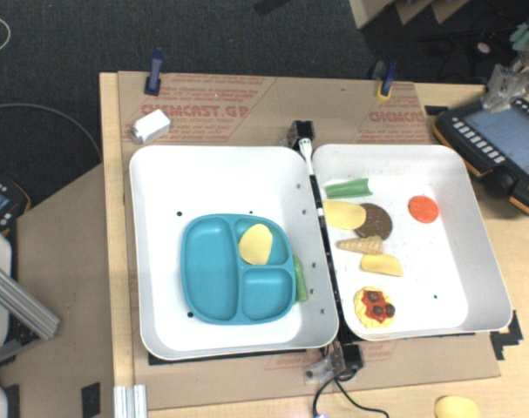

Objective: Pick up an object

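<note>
Your easiest pick is the orange disc [423, 209], lying alone in the right bin [456, 259] on the side the arm reaches in from, well apart from the food pieces [360, 246] clustered near that bin's left wall, and being round, it has no long axis to match.

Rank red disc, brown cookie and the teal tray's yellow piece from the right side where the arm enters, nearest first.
1. red disc, right bin's right part
2. brown cookie, right bin's middle
3. yellow piece, on teal tray, left bin
</note>
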You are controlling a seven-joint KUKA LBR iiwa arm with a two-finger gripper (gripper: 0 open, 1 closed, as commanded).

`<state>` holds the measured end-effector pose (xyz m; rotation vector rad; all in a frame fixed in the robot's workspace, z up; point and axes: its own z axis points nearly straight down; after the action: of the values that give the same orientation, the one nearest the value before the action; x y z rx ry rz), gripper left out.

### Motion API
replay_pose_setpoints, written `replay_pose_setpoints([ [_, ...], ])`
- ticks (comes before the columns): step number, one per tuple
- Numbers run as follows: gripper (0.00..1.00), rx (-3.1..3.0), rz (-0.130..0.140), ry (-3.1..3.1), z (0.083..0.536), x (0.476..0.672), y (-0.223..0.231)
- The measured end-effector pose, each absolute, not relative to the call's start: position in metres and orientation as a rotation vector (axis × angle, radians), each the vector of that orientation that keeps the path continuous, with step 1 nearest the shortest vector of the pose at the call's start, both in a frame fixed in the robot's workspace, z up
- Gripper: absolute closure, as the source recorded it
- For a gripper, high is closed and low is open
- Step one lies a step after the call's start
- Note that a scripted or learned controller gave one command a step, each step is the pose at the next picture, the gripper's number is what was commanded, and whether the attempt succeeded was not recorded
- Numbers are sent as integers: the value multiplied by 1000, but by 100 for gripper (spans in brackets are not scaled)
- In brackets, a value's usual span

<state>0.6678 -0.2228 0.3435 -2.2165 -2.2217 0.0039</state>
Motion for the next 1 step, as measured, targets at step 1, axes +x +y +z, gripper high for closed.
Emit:
replay_pose_setpoints([
  [1, 100, -2230, -10, -2235, 465, 667, -223],
])
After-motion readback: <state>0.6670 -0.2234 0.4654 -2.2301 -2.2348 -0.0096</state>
